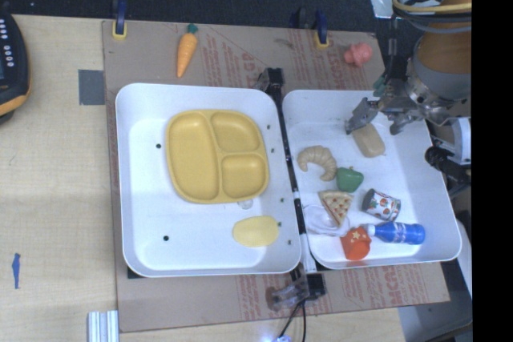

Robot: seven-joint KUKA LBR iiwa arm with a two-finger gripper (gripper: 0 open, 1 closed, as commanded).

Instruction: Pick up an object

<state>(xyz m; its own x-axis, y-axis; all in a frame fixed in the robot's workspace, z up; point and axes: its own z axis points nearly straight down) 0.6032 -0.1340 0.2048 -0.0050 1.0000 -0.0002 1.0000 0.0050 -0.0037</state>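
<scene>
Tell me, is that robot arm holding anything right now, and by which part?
Nothing appears held. The end effector hangs in the right bin, just above a tan bread-like piece, and no object shows between its fingers.

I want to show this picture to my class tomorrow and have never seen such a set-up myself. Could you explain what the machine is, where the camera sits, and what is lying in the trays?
One camera looks down at a slant on a bench. The grey robot arm with an orange band reaches in from the right; its gripper hangs over the right shallow white bin, by a pale beige block. Whether it holds anything cannot be told.

That bin also holds a tan croissant, a green pepper, a pizza slice, a small printed can, a blue bottle and a red round toy.

The left shallow white bin holds a yellow divided plate and a pale yellow oval. An orange toy carrot and a pink lump lie outside on the brown board.
</scene>
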